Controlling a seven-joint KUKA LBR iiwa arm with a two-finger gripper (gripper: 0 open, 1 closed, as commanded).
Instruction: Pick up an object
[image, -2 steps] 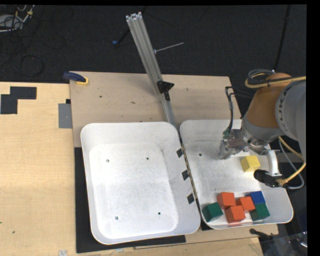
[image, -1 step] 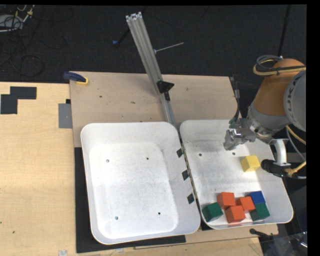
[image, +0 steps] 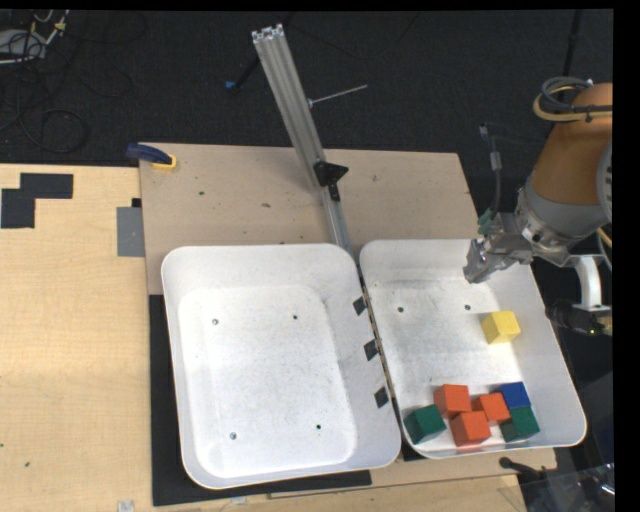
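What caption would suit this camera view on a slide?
Robot arm's gripper hovers over the right bin, near a yellow block and clustered colored blocks.

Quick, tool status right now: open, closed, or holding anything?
Tool: open or closed cannot be told from this view; no block seen in it. It sits above the far edge of the right bin, apart from the yellow block.

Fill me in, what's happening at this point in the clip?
The grey and orange arm reaches in from the right, its gripper over the upper part of the right bin, with nothing visibly held. A yellow block lies alone just below it. Orange, green and blue blocks cluster at that bin's near edge. No object has been picked yet.
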